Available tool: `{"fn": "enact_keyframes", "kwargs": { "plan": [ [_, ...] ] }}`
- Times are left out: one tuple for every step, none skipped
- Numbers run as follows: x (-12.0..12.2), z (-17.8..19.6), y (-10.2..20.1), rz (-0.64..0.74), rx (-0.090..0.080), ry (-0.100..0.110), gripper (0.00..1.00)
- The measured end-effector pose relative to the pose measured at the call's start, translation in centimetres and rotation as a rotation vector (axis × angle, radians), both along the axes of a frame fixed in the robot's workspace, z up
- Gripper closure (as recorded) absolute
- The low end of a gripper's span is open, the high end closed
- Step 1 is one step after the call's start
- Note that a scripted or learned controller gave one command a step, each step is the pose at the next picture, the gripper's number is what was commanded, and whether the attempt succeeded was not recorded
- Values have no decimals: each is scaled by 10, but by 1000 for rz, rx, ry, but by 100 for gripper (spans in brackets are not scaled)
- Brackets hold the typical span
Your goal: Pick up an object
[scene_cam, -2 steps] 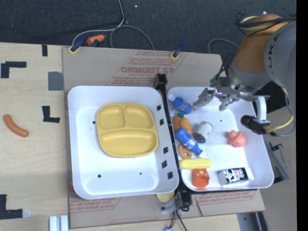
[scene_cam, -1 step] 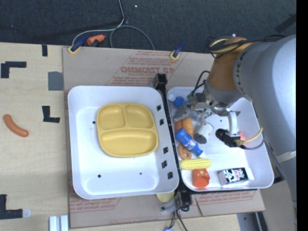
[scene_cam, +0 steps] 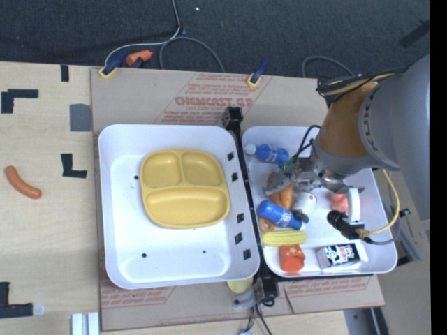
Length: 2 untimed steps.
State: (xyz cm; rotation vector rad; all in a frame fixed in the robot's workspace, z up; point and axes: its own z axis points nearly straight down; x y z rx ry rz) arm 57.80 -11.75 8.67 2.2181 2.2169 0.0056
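Blue plastic marks the likeliest target: a small bottle (scene_cam: 279,214) lying on its side in the middle of the right bin (scene_cam: 380,257), just below the gripper (scene_cam: 297,180). It looks light, stiff and smooth, so it may roll or slip; a hold across the middle of its barrel seems safest. Whether anything is being gripped I cannot tell, since the wrist hides that end of the arm (scene_cam: 356,128).

Around the bottle the bin is crowded. A second blue bottle (scene_cam: 269,153) lies at the far left corner, a corn cob (scene_cam: 283,239) touches the near side of the target, an orange-red piece (scene_cam: 292,258) sits nearer still, a black-and-white carton (scene_cam: 342,255) lies near right, and a pink item (scene_cam: 339,202) rests to the right. Neighbours could be nudged during a grasp.

A yellow tray (scene_cam: 185,188) with compartments sits in the left bin (scene_cam: 119,257). Both bins rest on cardboard (scene_cam: 202,100) clamped to a pale wooden bench (scene_cam: 42,131), where a toy sausage (scene_cam: 23,182) lies far left. Dark carpet (scene_cam: 84,12) runs along the far side.
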Motion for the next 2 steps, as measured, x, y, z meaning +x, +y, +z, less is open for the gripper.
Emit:
{"fn": "enact_keyframes", "kwargs": {
  "plan": [
    [0, 0, 23, 3, -3, -1, 0],
    [0, 10, 23, 2, -2, -1, 100]
  ]
}}
